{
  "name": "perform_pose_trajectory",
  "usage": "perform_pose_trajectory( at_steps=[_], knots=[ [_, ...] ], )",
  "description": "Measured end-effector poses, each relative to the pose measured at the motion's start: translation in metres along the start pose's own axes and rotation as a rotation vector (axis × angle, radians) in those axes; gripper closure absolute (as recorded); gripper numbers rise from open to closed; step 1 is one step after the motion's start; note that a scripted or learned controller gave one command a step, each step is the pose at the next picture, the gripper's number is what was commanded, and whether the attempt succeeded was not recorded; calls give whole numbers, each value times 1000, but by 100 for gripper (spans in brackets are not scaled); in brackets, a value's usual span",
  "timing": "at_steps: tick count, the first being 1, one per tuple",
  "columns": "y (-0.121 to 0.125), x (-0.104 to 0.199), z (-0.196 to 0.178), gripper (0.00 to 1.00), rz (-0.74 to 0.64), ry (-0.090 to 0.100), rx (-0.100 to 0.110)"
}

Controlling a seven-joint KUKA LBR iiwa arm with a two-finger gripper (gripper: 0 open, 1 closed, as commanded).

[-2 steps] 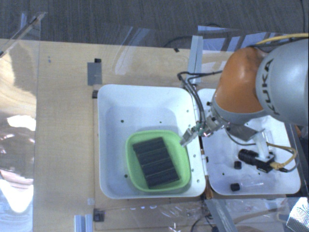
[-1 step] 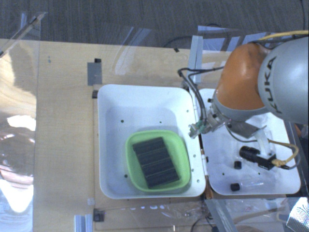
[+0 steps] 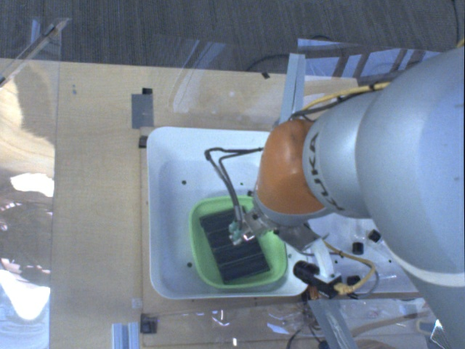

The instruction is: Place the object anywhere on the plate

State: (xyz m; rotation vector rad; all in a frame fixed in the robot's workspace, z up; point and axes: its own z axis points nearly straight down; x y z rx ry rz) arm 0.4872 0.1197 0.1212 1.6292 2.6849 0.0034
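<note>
You are looking down on a white bin [image 3: 167, 217] that sits on a pale wooden bench [image 3: 87, 195]. Nearest you, at about six o'clock in the bin, lies a green plate [image 3: 200, 220] with a raised rim, square with rounded corners. On that plate rests the dark object [image 3: 234, 249], a flat ribbed slab, tilted so its long side runs from roughly eleven o'clock toward five o'clock. It covers most of the plate's floor and lies wholly inside the rim.

Directly over the plate's upper middle you find the gripper [image 3: 238, 231], its small pale tip just above or touching the dark object; you cannot tell which from this angle. You also cannot tell whether the jaws are apart or together, since the wrist hides them.

From the gripper, dark cables [image 3: 218, 164] loop up toward twelve o'clock across the bin floor. At three o'clock the arm [image 3: 392, 151] comes in, grey and bulky, with its orange band [image 3: 285, 169] just above the wrist, covering the right side of the bin.

Farther off, at eleven o'clock beyond the bin, a small grey bracket [image 3: 142, 110] sits on the bench, and past the bench edge lies dark ribbed flooring [image 3: 218, 9].
</note>
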Motion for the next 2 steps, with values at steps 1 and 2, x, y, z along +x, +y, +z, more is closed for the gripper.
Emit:
perform_pose_trajectory(
  at_steps=[1, 2],
  knots=[
    [0, 0, 0, 0, 1, 0, -1],
    [-22, -47, -64, 0, -108, -3, -5]
  ],
)
